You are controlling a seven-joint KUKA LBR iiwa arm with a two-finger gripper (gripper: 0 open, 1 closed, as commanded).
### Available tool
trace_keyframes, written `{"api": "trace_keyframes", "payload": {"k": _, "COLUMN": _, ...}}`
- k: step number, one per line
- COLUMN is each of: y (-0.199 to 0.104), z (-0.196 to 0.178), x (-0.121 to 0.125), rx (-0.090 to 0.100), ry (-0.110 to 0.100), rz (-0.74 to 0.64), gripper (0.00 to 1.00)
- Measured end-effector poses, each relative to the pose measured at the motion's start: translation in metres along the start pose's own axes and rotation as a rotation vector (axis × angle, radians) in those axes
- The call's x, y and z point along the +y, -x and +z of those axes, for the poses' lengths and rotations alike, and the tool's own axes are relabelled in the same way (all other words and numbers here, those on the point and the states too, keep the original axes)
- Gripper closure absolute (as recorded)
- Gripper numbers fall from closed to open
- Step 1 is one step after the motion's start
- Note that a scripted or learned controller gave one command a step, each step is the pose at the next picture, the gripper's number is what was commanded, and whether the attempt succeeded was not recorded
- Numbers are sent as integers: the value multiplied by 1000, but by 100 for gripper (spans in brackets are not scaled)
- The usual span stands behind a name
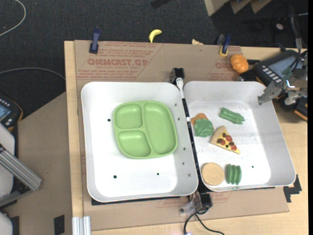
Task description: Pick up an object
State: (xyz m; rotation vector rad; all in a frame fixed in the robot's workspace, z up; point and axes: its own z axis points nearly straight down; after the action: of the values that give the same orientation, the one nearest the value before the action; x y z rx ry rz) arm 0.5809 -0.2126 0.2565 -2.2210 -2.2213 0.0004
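Camera view, bench seen from above at a slant.

Left bin [98, 131]: white, shallow, occupying the centre-left of the frame. Holds one green divided plate [145, 129] with three compartments, lying flat near the bin's middle.

Right bin [274, 146]: white, shallow, touching the left bin along a shared edge at frame centre. Contents:
- pizza slice [225, 140], toy, near the bin's middle, point toward the lower right;
- green leafy piece [204, 128], just left of the pizza slice;
- orange piece [199, 117], partly tucked under the leafy piece at its upper edge;
- green pod [231, 115], above and right of the pizza slice, apart from it;
- tan round disc [212, 173], at the bin's lower left;
- green ridged piece [233, 174], just beside the disc on its right.

Gripper [268, 95]: at the right bin's upper-right rim, above the rim, well apart from all the bin's contents. Nothing seen between the fingers; whether they stand apart or together cannot be told.

Off the bins: yellow banana [155, 34] at the bench's top edge; orange fruit [239, 63] at the upper right.
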Motion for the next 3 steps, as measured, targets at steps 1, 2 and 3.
{"api": "trace_keyframes", "payload": {"k": 1, "y": 0, "z": -11, "x": 1, "rx": -2, "ry": 4, "rz": -1, "gripper": 100}}
{"api": "trace_keyframes", "payload": {"k": 2, "y": 12, "z": -69, "x": 9, "rx": -5, "ry": 9, "rz": -2, "gripper": 100}}
{"api": "trace_keyframes", "payload": {"k": 3, "y": 12, "z": -191, "x": 8, "rx": -8, "ry": 18, "rz": -2, "gripper": 100}}
